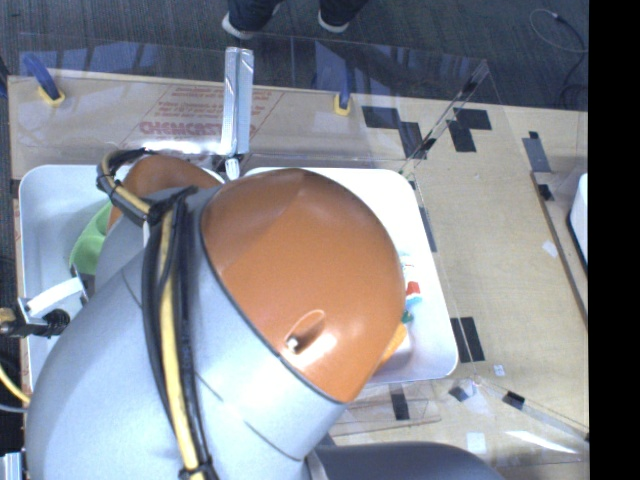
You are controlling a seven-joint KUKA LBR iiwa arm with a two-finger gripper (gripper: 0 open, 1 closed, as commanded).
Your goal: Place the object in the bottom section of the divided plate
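Robot arm, grey with a big orange band, covers most of both white bins. Right bin and left bin sit side by side. Cardboard behind them has red writing, too blurry to read. A green thing lies in the left bin. A tiny red and green thing peeks out in the right bin. Whether the gripper is loose or clenched, I cannot tell.

Glossy, seemingly plastic orange band
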